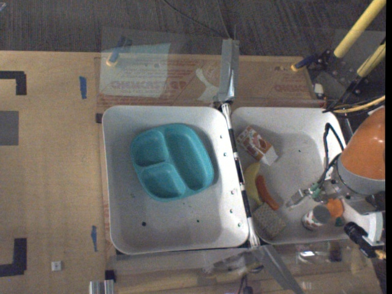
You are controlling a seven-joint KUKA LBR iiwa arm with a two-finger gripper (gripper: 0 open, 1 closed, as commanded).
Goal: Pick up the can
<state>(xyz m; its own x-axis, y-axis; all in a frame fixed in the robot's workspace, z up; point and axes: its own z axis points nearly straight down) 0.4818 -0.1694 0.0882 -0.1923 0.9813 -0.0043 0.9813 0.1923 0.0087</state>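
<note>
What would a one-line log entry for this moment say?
arm: over right bin | gripper: above can | can: near corner, not lifted | teal plate: left bin

Tan bench (49, 182), dark carpet (73, 11)

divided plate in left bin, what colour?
Teal, all over; the divided plate shows clearly in the camera view.

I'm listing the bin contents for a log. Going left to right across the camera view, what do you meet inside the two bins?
Teal divided plate in the left bin → small carton → orange carrot-like piece → can beside the gripper, both in the right bin.
</note>
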